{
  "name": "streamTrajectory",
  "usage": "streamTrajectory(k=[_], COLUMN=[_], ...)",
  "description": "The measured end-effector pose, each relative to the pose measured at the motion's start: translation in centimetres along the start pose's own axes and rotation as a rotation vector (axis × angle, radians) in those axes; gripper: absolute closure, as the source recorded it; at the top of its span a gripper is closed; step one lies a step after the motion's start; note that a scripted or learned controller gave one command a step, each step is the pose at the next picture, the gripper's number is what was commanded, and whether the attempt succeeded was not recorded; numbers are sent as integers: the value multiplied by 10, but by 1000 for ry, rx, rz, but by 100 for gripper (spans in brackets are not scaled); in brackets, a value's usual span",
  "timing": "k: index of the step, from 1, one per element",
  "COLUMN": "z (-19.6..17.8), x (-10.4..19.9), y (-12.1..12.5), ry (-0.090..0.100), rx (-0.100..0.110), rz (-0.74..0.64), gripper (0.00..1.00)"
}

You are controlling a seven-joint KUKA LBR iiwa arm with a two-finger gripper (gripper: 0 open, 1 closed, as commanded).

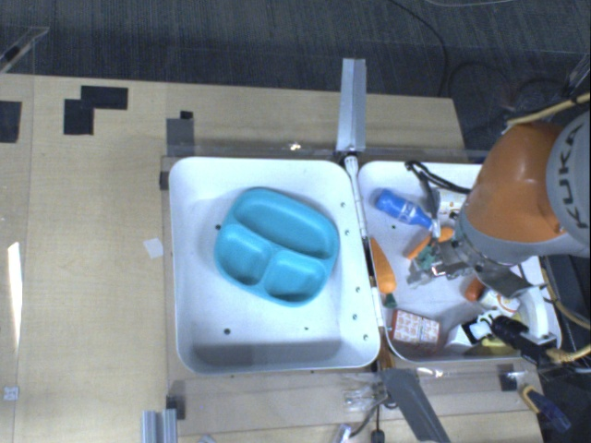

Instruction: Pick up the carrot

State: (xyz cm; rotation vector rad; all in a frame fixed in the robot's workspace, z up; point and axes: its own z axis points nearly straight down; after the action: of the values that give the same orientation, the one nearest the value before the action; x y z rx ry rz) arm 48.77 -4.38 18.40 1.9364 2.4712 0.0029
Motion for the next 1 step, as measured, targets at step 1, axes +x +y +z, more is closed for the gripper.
streamTrajectory(k=[1], z=[-73], x=[-23], y=[-3], ry=[-2], rx=[-4], rz=[-51], gripper=[100])
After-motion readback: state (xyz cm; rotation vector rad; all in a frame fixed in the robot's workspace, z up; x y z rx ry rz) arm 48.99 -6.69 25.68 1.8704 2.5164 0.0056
